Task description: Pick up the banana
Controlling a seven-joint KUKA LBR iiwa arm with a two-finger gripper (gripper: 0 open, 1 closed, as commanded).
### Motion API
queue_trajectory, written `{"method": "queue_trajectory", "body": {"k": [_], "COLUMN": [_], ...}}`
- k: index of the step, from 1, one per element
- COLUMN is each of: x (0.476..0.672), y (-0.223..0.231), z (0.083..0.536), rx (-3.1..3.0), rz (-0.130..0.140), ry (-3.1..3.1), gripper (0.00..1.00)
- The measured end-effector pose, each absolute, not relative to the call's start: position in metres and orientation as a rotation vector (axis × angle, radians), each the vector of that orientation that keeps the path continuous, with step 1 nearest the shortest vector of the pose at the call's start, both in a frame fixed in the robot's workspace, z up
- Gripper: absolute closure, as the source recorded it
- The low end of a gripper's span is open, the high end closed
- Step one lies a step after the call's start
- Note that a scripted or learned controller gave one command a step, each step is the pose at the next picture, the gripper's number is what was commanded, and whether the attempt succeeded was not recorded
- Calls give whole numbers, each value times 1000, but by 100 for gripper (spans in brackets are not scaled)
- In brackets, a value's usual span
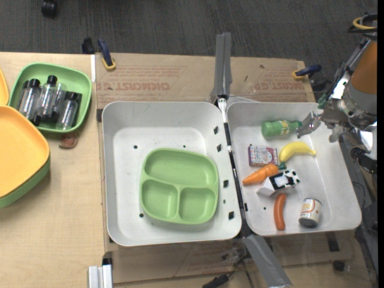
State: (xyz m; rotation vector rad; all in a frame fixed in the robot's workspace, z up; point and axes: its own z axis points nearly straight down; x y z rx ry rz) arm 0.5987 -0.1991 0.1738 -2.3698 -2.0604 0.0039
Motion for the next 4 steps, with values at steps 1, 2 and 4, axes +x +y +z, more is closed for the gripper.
{"method": "queue_trajectory", "body": {"k": [1,2,4], "x": [593,577,582], "y": [-205,-167,-171], "z": [103,103,102], "rx": [-2340,-2243,-2224], "rz": [-22,-19,-20], "ry": [-2119,-2228,-2240], "gripper": [0,0,0]}}
